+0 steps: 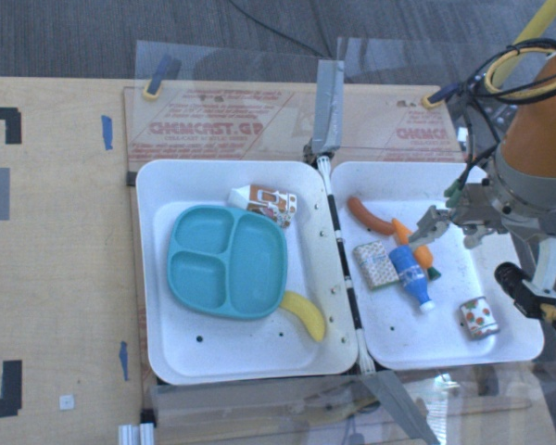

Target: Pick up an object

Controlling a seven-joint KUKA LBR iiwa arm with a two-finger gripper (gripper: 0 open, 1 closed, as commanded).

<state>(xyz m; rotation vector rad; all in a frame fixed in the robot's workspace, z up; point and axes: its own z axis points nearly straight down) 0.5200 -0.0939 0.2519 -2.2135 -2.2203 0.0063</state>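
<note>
Gripper [433, 225] low over right bin [519, 346], beside crowded cluster: blue bottle [413, 277], patterned packet [375, 264], carrots [417, 244]. Jaws' spread: cannot tell, nothing seen pinched. Risks: catching two items at once, bottle rolling off, nudging neighbours aside instead of grasping.

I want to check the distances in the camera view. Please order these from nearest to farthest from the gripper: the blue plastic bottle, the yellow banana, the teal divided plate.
1. Blue plastic bottle: right bin, just below and left of the gripper.
2. Yellow banana: left bin, near its lower right corner.
3. Teal divided plate: left bin, middle, farthest left.
</note>
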